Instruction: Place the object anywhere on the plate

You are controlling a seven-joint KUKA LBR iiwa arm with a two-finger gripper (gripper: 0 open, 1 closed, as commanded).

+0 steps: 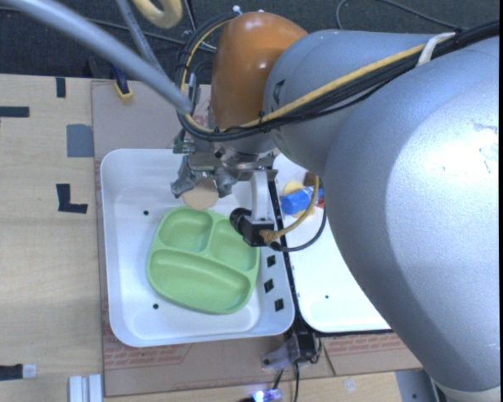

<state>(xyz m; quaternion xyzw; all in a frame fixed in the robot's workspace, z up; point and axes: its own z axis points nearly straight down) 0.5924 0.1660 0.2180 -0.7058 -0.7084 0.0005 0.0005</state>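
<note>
A green divided plate (pixel 203 260) lies in the left white bin (pixel 126 224). A small round tan object (pixel 199 198) sits just past the plate's far rim, partly hidden by the gripper. The gripper (pixel 204 182) hangs directly over this object, at its top edge. The wrist and its cables cover the grip, so I cannot tell whether the object is held or resting in the bin.
A blue and yellow item (pixel 298 199) lies in the right bin (pixel 335 308), mostly hidden under the arm. A black cable connector (pixel 250 227) dangles over the plate's right edge. The large grey arm covers the right half of the view.
</note>
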